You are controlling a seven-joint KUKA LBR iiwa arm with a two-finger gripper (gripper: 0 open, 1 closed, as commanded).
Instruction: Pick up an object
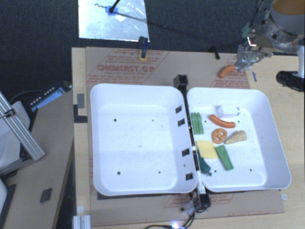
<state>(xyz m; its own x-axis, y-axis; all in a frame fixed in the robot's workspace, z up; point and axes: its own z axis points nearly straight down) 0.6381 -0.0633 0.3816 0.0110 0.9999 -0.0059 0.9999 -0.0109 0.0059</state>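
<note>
Here fingers (239,67) grip an orange sausage (227,71).

Two shallow white bins sit side by side, the left bin (138,142) touching the right bin (259,168) along a seam lined with black clips (181,123). Both rest on a cardboard sheet (124,67) printed with red lettering. At 12 o'clock from the left bin, a yellow and blue clamp (142,49) grips the cardboard's far edge. Beyond it a shiny foil sheet (95,13) lies on dark carpet (38,32). At 9 o'clock stands a slanted aluminium rail (19,132). At 10 o'clock lies a dark handset (47,97).
</note>
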